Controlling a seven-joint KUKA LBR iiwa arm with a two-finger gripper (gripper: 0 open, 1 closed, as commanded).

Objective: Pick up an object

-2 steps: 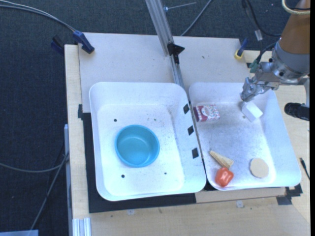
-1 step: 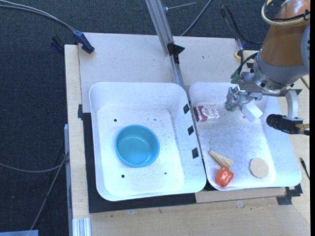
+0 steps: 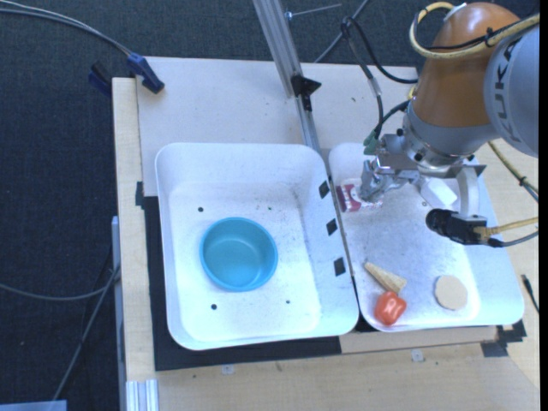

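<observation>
Over the right-hand bin [image 3: 505, 311], the grey-and-orange arm's gripper [image 3: 373, 187] hangs at the far left corner, just beside a small red-and-white object [image 3: 349, 199]; whether its fingers are apart or together cannot be told. Nearer the front lie a yellow wedge [image 3: 384, 276], a red pepper [image 3: 390, 307] and a tan disc [image 3: 451, 293]. A blue bowl [image 3: 239, 253] sits in the left bin [image 3: 184, 315].
</observation>
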